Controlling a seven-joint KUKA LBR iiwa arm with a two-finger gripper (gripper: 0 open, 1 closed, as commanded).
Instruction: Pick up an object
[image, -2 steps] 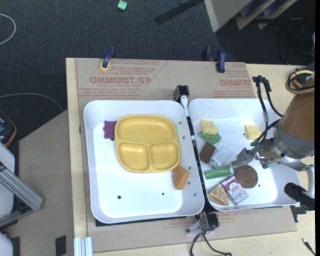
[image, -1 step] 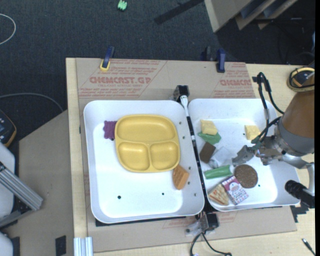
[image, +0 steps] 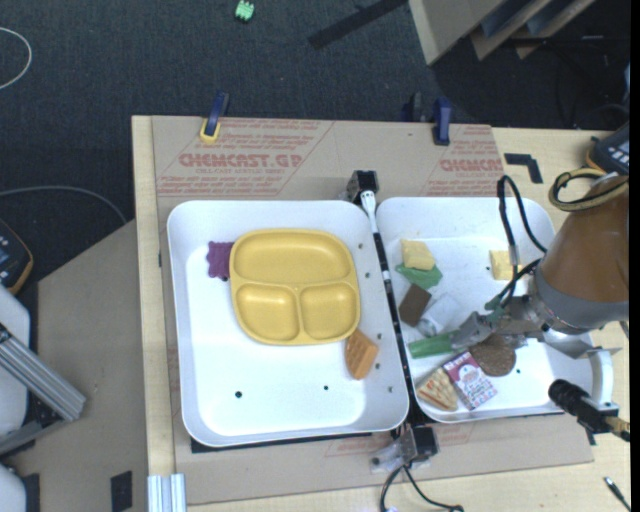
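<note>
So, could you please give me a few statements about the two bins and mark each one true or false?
1. The yellow divided tray lies in the left bin. True.
2. The purple item sits in the right bin. False: it lies in the left bin, against the tray's left side.
3. The hand is over the right bin. True.
4. The orange-brown piece rests inside the tray. False: it lies just outside the tray, on the bin floor.

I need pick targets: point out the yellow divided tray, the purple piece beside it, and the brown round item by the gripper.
yellow divided tray (image: 295, 284), camera view, central ridge.
purple piece (image: 217, 260), camera view, visible middle.
brown round item (image: 494, 356), camera view, top face.
</note>
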